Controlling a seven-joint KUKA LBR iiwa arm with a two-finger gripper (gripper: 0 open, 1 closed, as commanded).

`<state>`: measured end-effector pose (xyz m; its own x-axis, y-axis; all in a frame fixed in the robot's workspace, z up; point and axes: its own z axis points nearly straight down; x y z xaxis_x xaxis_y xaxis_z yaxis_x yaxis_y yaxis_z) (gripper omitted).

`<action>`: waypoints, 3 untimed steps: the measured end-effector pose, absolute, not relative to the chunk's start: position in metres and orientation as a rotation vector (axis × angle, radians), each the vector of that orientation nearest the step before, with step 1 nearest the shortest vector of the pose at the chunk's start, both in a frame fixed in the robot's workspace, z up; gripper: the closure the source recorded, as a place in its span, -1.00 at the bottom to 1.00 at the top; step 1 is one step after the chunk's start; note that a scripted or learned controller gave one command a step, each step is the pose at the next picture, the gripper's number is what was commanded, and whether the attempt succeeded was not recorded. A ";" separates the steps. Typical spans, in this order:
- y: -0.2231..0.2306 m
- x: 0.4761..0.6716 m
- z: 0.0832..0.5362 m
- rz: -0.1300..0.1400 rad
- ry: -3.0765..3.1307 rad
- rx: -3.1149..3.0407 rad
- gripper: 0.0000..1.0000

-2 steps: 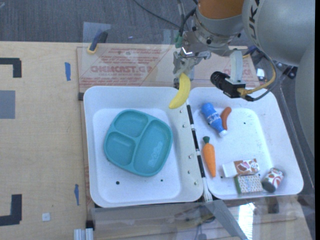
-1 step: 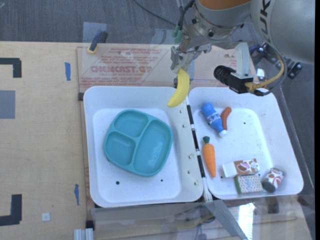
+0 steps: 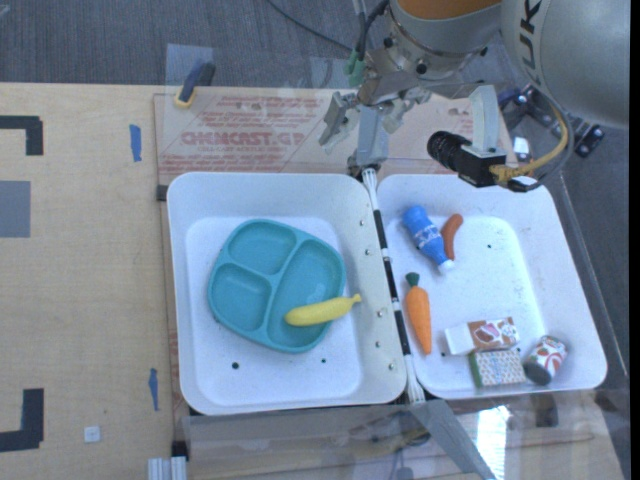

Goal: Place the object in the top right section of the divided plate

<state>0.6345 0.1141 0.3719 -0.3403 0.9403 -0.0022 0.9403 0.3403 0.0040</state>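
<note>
One yellow banana (image 3: 322, 310) lies well below the pincer (image 3: 362, 128), draped across the teal divided plate's (image 3: 240, 293) right rim, presumably dropped there, while the pincer hovers beyond the bins, prongs apart, holding nothing.

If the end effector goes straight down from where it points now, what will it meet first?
Probably the raised divider where the two white bins meet, near their far edge. The end effector hangs above it, though depth is unclear.

The arm (image 3: 560, 28) is cut off by the picture's top and right edges. The end effector (image 3: 365, 128) hangs over the counter's far edge; its fingertips cannot be told apart. The banana (image 3: 322, 310) hides part of the divided plate's (image 3: 240, 288) rim.
</note>
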 end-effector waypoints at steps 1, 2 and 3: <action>0.141 0.648 0.437 0.003 2.532 1.854 -1.00; 0.113 0.660 0.435 0.003 2.225 2.213 -1.00; 0.112 0.667 0.435 0.003 1.775 2.589 -1.00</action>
